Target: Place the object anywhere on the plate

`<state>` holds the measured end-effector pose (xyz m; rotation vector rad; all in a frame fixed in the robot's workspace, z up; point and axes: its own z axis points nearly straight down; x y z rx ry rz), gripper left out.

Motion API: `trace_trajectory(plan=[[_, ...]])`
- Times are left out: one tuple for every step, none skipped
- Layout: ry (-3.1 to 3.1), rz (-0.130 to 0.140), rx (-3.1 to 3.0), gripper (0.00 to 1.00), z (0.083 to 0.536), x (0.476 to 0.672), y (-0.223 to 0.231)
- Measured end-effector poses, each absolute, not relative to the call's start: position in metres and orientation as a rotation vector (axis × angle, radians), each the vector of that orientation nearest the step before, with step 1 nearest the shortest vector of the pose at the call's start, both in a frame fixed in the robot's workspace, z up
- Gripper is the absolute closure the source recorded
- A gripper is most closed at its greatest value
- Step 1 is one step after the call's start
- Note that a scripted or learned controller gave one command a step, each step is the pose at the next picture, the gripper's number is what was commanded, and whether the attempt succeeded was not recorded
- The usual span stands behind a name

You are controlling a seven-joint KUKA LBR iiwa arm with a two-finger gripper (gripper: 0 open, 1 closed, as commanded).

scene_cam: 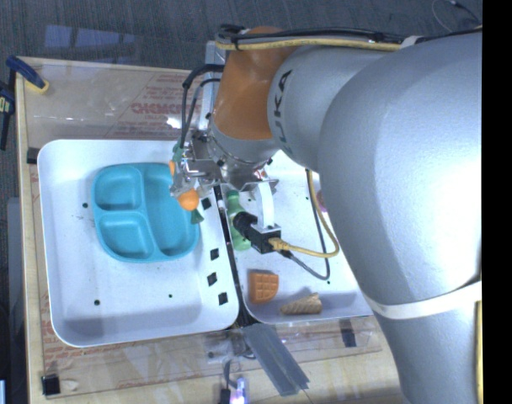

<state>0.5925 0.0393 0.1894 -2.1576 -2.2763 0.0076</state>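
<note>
A grey KUKA arm (382, 141) with an orange band (243, 91) above its wrist reaches in from the right over two shallow white bins set side by side on a bench (113, 82), its claw (189, 188) hanging low over the seam where the bins meet. In the left bin (62, 293) lies a blue plate (142, 213) with three compartments, two smaller ones toward the far side and one longer one toward the near side, all three showing bare blue. A small orange object (188, 199) sits right at the tip of the claw, at the right-hand edge of the plate and beside the inner wall of the left bin; whether it is pinched between the fingers or merely lying under them cannot be told from this slant, and it is likewise unclear whether the claw is spread or closed. In the right bin (344, 305), much of it hidden beneath the arm, an orange ridged piece (263, 285) lies near the front left corner, with a tan, cone-like item (301, 305) just beside it toward the front wall. A bit of green (232, 200) shows close under the wrist, its nature too hidden to tell. A black block (252, 234) on the wrist carries a yellow cable (311, 255) that loops over the right bin. A blue-handled clamp (27, 72) grips the far left corner of the bench
</note>
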Motion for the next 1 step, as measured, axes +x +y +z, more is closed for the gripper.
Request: trace_trajectory(plan=[[-2.275, 0.008, -2.159, 0.0, 0.1895, 0.5926, 0.0387]])
